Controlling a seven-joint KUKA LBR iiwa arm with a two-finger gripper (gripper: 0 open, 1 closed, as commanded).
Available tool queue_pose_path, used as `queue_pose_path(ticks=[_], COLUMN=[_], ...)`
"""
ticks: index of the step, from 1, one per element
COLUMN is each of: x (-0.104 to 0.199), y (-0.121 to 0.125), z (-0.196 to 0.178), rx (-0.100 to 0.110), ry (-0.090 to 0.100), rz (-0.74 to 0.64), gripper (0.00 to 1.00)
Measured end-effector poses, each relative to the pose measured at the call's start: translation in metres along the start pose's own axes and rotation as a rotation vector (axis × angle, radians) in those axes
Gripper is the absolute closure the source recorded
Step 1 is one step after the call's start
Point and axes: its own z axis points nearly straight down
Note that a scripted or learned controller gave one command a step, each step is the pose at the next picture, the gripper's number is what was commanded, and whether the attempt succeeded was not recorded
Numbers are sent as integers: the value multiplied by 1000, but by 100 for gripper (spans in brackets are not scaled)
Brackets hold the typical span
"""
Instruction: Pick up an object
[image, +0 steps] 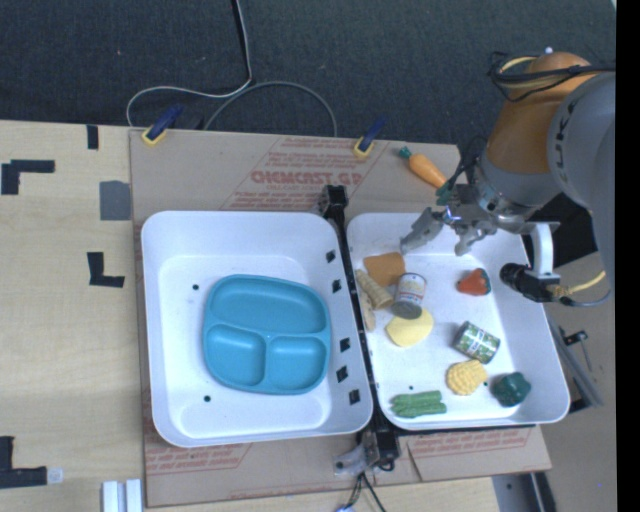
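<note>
Hand: we see the hand (447, 232) spread apart, holding nothing, just above the orange wedge (384, 268)
Wedge: inside the right bin (540, 345); we judge it light, soft; pinch its flat sides

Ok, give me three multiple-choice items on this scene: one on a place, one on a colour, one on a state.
1. Where does the divided tray lie?
A. in the left bin
B. in the right bin
C. on the cardboard outside the bins

2. What colour is that tray?
A. red
B. blue
C. yellow

3. How does the hand stand?
A. shut on the tray
B. shut on the carrot
C. open over the right bin, holding nothing

Answers:
1. A: the tray sits in the left bin, by itself.
2. B: it is light blue against the white bin.
3. C: its fingers are spread above the bin's far end, nothing between them.
</note>
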Motion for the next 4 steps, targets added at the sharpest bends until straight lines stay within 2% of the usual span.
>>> queue_pose_path(ticks=[1, 2, 3, 4], x=[15, 23, 25, 20], y=[18, 21, 28, 30], z=[58, 110, 111, 98], rx=[5, -9, -3, -11], ry=[-1, -4, -2, -14], rz=[0, 3, 1, 2], gripper=[0, 0, 0, 100])
